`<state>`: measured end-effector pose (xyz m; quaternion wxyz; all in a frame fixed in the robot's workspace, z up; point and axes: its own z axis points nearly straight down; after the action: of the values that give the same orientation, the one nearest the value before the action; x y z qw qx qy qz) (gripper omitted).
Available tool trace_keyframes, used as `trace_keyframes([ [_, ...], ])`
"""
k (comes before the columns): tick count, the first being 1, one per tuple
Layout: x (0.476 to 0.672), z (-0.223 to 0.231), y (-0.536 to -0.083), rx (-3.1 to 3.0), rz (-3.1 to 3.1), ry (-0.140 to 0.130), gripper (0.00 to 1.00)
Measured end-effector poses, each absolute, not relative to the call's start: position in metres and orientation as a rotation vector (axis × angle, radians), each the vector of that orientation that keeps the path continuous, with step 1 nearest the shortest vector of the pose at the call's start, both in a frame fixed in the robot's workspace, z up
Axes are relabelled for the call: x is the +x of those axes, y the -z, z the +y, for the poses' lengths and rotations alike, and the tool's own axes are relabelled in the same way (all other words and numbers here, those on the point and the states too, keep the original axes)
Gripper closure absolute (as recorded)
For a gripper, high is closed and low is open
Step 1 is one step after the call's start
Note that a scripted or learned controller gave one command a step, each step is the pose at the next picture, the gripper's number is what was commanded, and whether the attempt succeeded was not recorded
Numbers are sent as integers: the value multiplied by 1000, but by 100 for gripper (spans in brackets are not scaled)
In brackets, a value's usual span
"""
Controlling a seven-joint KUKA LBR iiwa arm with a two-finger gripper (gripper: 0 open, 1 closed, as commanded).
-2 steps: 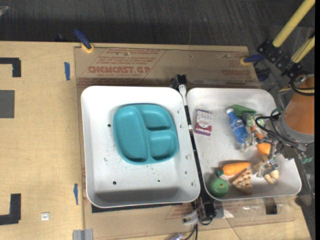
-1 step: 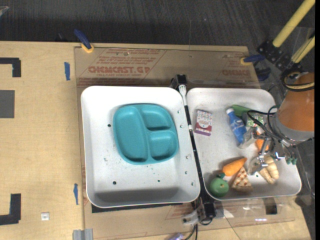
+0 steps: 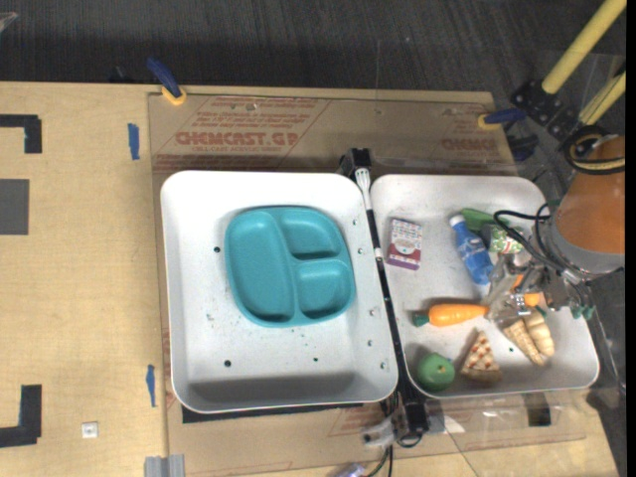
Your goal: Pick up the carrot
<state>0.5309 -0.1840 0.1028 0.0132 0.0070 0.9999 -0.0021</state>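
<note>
The bench (image 3: 79,296) carries 2 white bins side by side. The left bin (image 3: 199,366) holds 1 teal tray (image 3: 290,263) with 3 compartments, set toward its middle, with bare white floor all round it, widest along the near edge.

The right bin (image 3: 427,202) is the crowded one. The carrot (image 3: 455,315) lies flat near the bin's middle, its green end pointing to the left wall and its orange tip pointing right, toward the gripper (image 3: 519,296). The carrot's left end has open floor around it; its right tip sits just beside the gripper, and I cannot tell whether they touch.

The arm reaches in over the right wall, its orange band (image 3: 594,219) above the right edge. The gripper hangs low over the right half of the bin among cables; whether it is spread or pressed together I cannot tell, and nothing is plainly pinched.

A small box (image 3: 404,243) lies toward the far-left corner with room on every side. A blue bottle (image 3: 471,249) and a green item (image 3: 477,219) lie near the far wall. A green apple (image 3: 434,370) sits by the near-left corner, a pizza slice (image 3: 481,356) just right of it, and pale bananas (image 3: 532,338) near the near-right corner, close under the gripper.
</note>
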Motion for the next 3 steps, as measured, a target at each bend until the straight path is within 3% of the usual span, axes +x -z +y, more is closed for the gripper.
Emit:
trace_keyframes([
  [1, 530, -184, -102, 22, 3117, 6, 0],
  [2, 523, -120, -91, -71, 3124, 2, 0],
  [3, 529, -101, -91, 364, 3105, 5, 0],
])
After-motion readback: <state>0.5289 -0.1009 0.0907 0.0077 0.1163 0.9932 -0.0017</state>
